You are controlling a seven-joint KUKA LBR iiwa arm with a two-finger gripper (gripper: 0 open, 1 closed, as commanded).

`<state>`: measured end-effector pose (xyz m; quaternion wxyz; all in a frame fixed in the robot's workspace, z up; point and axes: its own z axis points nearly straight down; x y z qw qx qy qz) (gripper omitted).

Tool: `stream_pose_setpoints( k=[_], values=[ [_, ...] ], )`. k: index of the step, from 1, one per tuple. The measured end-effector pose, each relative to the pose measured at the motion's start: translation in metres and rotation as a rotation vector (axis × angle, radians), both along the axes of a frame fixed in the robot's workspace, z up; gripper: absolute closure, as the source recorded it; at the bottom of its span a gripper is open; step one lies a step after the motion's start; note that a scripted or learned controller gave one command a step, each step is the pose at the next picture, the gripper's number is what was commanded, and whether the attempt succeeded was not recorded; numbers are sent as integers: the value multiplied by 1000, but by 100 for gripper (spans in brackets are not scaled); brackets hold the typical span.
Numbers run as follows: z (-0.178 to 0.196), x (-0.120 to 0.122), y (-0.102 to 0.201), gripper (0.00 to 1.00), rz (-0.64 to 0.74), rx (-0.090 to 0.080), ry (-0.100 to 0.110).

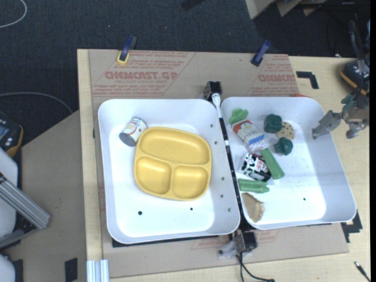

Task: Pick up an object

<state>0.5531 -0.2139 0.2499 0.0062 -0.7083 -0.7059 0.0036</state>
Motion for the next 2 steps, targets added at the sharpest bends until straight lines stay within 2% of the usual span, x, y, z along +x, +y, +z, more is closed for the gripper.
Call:
stream_pose_setpoints(
  k=[1,2],
  values=[
    [7,3,1,0,3,-4,-13],
    [-35,5,1,0,3,-2,-9]
  ],
)
